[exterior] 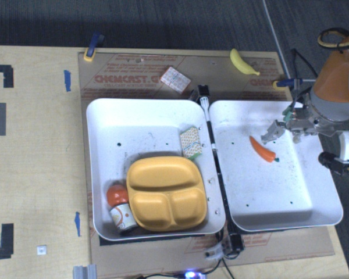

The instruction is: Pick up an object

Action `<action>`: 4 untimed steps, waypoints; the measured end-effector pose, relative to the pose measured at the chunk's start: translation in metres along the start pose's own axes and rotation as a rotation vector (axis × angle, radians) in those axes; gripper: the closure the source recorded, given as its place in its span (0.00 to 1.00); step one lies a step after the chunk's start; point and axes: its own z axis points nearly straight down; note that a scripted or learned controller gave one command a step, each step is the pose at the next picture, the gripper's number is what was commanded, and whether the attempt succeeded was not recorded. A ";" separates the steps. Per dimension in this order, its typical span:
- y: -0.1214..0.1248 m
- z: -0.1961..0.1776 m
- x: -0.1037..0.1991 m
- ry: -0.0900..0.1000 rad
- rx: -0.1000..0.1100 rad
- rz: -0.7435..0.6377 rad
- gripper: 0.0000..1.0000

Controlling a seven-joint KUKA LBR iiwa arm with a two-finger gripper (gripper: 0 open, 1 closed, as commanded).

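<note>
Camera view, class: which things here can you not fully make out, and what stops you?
- Gripper: too small and blurred in the camera view to tell finger spacing.
- Small can: partly hidden behind the yellow tray; label unreadable.
- Arm: cut off at the right edge.
- Card: print too small.

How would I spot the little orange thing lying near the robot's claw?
Look at the right-hand white bin. In its upper part, just left of the gripper, lies a small toy carrot, slanted, orange with a green tip at its lower end. It is the one loose item I can see in that bin.
</note>
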 end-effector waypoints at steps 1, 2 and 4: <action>-0.020 0.058 0.030 0.000 -0.001 0.000 0.00; -0.019 0.047 0.030 -0.001 -0.004 -0.001 1.00; -0.071 -0.041 0.153 0.001 0.000 0.000 1.00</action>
